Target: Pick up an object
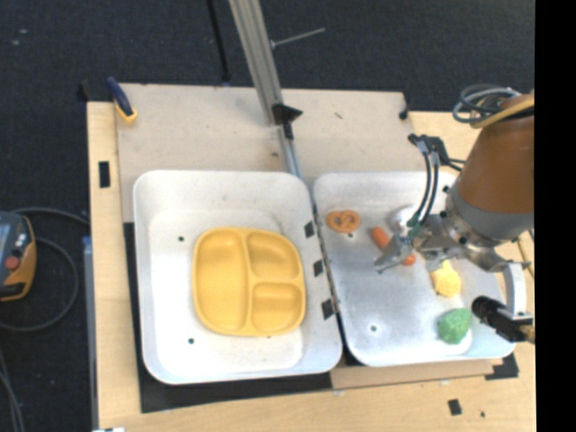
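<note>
I reach in from the right, my orange band above the wrist hanging over the right bin (360, 196). My gripper (402, 248) sits low over the middle of that bin, its metal fingers pointing left and toward the floor of the bin. Whether my jaws are apart or together I cannot tell; the fingers blur into the pale bin surface.

Just beside my fingertips lie two small orange pieces: one (381, 237) a little to the far left of them, the other (409, 259) right against them on the near side. I cannot tell whether either is between my fingers. Further left, near the bin's far-left corner, rests a brown pretzel-shaped ring (342, 220), well clear of me. On the near right, a yellow lump (446, 282) lies just under my wrist, and a green leafy piece (454, 326) sits nearer still, by the bin's near-right corner.

In the left bin (162, 205), a yellow divided tray (249, 281) lies flat in the middle.
</note>
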Robot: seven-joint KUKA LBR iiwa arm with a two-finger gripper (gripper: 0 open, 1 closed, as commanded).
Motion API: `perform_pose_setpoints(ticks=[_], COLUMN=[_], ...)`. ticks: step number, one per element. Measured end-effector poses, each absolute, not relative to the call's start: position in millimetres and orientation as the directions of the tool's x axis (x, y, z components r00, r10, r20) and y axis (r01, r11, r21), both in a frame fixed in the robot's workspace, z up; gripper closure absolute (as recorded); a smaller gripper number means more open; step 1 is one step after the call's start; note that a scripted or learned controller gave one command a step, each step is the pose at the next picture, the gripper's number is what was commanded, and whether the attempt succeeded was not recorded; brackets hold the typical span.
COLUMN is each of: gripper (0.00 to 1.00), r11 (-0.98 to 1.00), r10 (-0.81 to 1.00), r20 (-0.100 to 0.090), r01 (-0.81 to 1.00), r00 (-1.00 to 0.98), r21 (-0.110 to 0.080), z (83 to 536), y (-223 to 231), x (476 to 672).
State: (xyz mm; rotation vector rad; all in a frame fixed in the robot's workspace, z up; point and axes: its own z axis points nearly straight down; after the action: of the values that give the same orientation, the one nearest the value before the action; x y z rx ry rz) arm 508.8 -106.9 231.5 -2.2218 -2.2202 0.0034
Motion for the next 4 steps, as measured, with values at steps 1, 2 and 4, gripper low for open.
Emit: perform_pose_setpoints(ticks=[1,2,4], gripper=[0.00,0.00,1.00], r11=[-0.002,-0.001,0.002], r10=[1.000,1.000,1.000], r20=[-0.001,0.000,-0.001], r01=[1.000,1.000,1.000], r00=[0.002,0.001,-0.002], r21=[-0.002,-0.005,0.006], z=[188.1,125.8,190.7], y=[-103.4,-100.7,-99.9], x=[510.4,513.5,508.4])
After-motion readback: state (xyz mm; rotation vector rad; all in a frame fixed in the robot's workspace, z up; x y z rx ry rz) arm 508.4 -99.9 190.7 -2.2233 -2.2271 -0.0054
